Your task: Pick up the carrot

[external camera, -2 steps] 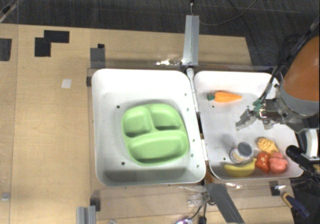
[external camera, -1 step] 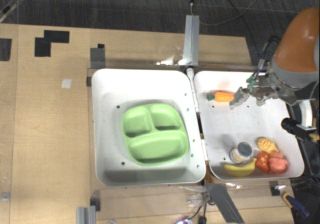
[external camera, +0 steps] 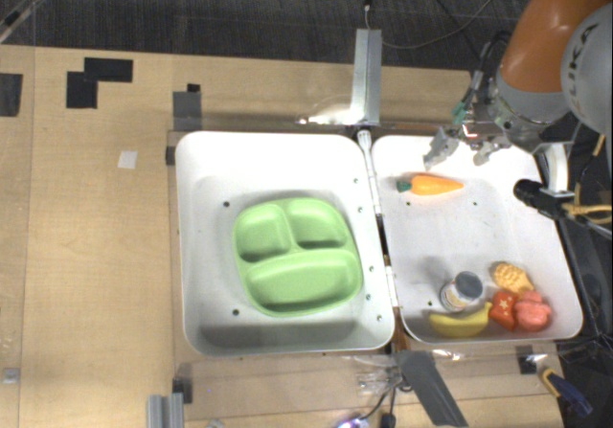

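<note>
An orange carrot with a green stem end lies on its side in the far part of the right bin, pointing right. My gripper hangs just above and behind it, near the bin's back wall. Its two fingers are spread apart with nothing between them. The carrot sits slightly in front of the fingers and is not touched.
A green divided plate rests in the left bin. The right bin's near corner holds a banana, a small round can, a waffle-like piece and red fruit. A metal post stands behind the bins.
</note>
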`<action>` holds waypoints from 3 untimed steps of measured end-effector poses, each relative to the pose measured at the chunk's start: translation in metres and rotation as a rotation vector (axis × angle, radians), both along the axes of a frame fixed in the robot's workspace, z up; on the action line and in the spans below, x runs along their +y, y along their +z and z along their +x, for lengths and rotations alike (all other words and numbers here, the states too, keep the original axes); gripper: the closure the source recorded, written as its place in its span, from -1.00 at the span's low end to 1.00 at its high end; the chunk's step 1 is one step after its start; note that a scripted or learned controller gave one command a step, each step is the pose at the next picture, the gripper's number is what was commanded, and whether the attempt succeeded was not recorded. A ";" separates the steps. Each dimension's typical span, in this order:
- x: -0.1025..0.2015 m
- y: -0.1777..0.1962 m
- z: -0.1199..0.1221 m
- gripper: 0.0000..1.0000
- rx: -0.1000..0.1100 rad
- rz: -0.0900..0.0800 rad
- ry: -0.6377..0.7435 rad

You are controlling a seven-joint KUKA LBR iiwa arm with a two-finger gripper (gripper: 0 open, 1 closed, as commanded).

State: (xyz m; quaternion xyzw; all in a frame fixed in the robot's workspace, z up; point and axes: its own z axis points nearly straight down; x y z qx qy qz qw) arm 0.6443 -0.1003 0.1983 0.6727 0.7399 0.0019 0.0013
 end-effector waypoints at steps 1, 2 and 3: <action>-0.008 -0.101 0.010 -1.00 -0.002 -0.001 -0.070; 0.003 -0.104 -0.049 -1.00 -0.001 -0.001 -0.008; -0.022 -0.108 -0.090 -1.00 -0.010 -0.003 0.020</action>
